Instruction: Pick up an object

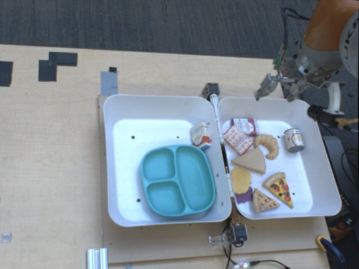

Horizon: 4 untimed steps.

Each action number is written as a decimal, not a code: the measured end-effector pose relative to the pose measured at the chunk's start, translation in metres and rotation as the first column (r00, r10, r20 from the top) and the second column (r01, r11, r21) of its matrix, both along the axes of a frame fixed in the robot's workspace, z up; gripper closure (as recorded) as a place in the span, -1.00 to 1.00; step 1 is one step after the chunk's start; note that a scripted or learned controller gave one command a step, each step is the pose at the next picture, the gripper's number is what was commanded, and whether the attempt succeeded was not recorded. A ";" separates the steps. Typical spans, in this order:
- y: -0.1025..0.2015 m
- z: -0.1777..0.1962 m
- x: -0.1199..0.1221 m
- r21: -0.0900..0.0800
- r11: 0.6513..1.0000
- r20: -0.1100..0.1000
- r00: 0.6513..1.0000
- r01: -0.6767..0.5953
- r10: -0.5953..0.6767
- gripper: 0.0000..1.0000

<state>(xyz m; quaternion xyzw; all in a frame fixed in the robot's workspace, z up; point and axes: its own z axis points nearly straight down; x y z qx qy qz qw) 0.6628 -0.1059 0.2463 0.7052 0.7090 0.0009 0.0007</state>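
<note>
Dark square markers are sitting on the pale wooden surface at the upper left of the frame, and a small grey block is standing just above the left bin's top left corner. The left bin is lying in the middle of the frame, and a teal divided plate with three compartments is resting in its lower half, tilted a little. A small white packet with a touch of red and blue is lying near the bin's right wall, just above the plate's upper right edge. The right bin is sitting beside it, the two walls touching along the centre line, and toy foods are crowding its left and middle parts: a red and white wrapped packet is lying at the upper left, a croissant is curling just right of it, a tan bread slice is lying below them, a yellow round piece is sitting on a purple one near the left wall, a wedge sandwich is lying at the bottom, a pizza slice is lying just right of that, and a small silver can is lying on its side apart at the upper right. The arm, with its orange band, is hanging at the upper right of the frame, and the pincer is hovering above the right bin's top rim, spread apart and grasping nothing
</note>
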 end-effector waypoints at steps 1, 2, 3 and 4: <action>-0.001 -0.143 -0.030 -0.001 1.000 0.003 1.000 0.003 -0.003 -1.00; 0.000 -0.132 -0.029 0.000 1.000 0.005 1.000 0.001 -0.001 1.00; -0.074 -0.145 0.007 -0.002 1.000 0.001 1.000 0.003 -0.003 1.00; -0.073 -0.145 0.007 -0.001 1.000 0.002 1.000 0.001 -0.001 -1.00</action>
